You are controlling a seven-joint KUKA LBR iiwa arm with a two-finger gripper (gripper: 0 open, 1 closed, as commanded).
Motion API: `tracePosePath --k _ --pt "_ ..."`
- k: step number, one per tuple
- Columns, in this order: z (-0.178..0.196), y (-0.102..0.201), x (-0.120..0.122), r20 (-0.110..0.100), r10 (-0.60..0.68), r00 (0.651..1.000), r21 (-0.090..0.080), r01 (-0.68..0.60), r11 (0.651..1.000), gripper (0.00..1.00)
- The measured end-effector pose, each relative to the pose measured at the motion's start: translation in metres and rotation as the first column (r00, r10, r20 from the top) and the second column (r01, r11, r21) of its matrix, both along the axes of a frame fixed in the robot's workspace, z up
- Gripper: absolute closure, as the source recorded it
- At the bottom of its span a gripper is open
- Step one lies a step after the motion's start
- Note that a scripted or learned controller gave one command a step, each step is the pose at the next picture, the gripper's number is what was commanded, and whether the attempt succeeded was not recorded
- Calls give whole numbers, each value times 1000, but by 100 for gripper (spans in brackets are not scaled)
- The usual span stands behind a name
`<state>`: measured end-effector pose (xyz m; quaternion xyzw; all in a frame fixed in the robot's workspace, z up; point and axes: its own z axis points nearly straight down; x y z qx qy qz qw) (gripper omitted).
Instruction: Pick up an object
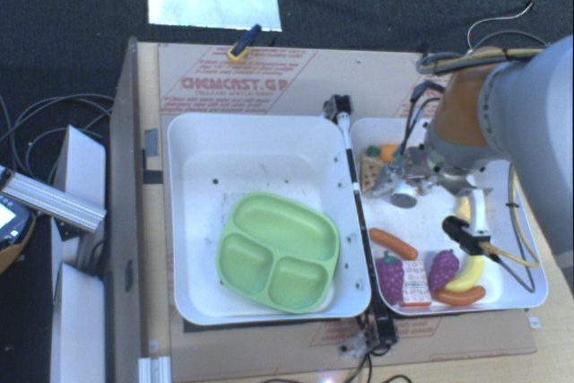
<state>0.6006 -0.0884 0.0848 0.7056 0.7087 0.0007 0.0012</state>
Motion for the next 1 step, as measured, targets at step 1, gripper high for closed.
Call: tracePosePath --k 1 --pt "-1 -12 45 -11 -1 1000 2 1 1000 0"
